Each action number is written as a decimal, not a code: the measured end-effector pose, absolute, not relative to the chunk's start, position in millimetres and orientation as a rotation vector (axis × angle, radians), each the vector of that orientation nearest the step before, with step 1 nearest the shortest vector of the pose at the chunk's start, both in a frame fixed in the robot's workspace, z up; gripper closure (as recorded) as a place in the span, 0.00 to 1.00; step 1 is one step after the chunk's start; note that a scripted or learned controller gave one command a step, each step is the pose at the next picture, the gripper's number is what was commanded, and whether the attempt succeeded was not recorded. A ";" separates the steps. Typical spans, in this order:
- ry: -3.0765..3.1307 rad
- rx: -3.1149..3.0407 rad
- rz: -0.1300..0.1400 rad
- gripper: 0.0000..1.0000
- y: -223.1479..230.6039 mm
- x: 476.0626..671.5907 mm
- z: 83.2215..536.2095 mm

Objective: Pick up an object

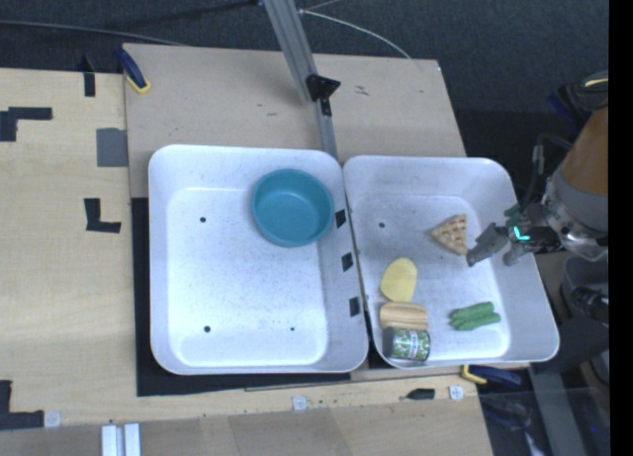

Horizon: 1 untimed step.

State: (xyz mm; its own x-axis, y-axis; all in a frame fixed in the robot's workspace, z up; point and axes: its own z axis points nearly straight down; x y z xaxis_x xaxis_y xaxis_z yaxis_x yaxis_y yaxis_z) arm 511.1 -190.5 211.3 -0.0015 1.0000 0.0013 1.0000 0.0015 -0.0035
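My gripper hangs over the right edge of the right bin, open, with nothing between its fingers. Just to its left lies a tan waffle-like wedge. Nearer the front of that bin I see a yellow rounded piece, a tan block, a green and silver can on its side and a green bean pod. The bean pod lies below the gripper, apart from it. A blue bowl stands in the left bin at its back right.
A grey pole slants from the top down to the seam between the bins. Black clips mark the shared wall. The bins rest on a wooden bench with black tape marks.
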 end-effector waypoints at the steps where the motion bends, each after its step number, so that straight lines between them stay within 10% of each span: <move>1: -2.222 -2.218 0.001 0.00 -190.5 511.6 211.9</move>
State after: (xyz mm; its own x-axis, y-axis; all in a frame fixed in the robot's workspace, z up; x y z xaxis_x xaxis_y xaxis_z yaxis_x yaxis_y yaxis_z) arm 511.6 -190.5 211.9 -0.0020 1.0000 0.0009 1.0000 0.0020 -0.0020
